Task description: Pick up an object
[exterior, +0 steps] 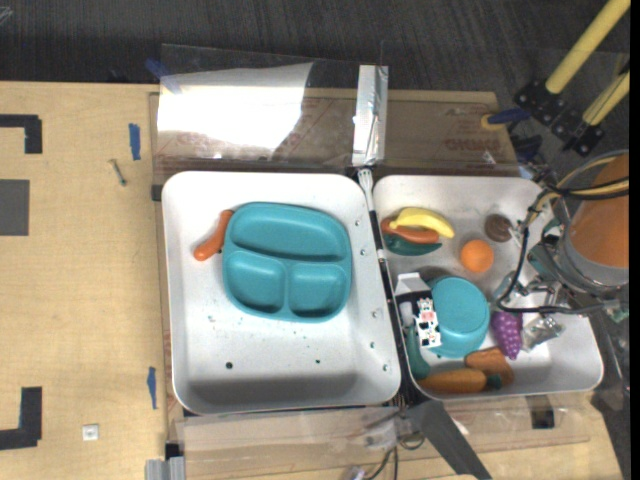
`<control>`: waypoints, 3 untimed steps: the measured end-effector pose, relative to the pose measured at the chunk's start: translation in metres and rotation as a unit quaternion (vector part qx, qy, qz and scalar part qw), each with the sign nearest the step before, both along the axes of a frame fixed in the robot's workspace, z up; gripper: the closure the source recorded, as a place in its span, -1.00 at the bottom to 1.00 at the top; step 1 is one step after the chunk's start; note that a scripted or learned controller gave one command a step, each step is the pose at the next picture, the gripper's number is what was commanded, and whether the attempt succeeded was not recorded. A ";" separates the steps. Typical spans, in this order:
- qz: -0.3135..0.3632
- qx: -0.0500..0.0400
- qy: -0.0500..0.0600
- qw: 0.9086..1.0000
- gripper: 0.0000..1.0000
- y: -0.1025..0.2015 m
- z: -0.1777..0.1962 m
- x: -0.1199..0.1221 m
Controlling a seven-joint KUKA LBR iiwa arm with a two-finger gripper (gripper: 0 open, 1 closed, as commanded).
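Note:
The right bin (575,368) holds several small things. At the back are a yellow banana (422,222) on a teal piece, an orange ball (477,256) and a small brown item (498,227). Toward the front are a teal cup (460,313), purple grapes (508,334), an orange sausage-shaped toy (458,379) and a white printed box (427,323). My gripper (541,324) hangs low over the bin's right side, just right of the grapes. The wrist and cables hide its tip.
The left bin (190,298) carries a teal divided plate (287,259) with an orange carrot-like toy (210,238) at its left edge. A clear plastic sheet (235,108) lies behind the bins. Yellow-handled tools (590,38) stand at the far right.

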State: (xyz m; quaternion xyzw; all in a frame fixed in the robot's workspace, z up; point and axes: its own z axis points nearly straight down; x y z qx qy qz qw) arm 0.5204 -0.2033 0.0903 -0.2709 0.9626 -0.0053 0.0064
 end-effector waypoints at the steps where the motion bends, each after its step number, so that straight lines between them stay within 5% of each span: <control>1: 0.001 0.001 0.002 1.000 -1.00 0.001 -0.001 -0.001; 2: -0.013 0.004 0.001 1.000 -1.00 0.064 -0.002 0.070; 3: -0.054 0.004 0.001 0.999 -1.00 0.057 -0.001 0.045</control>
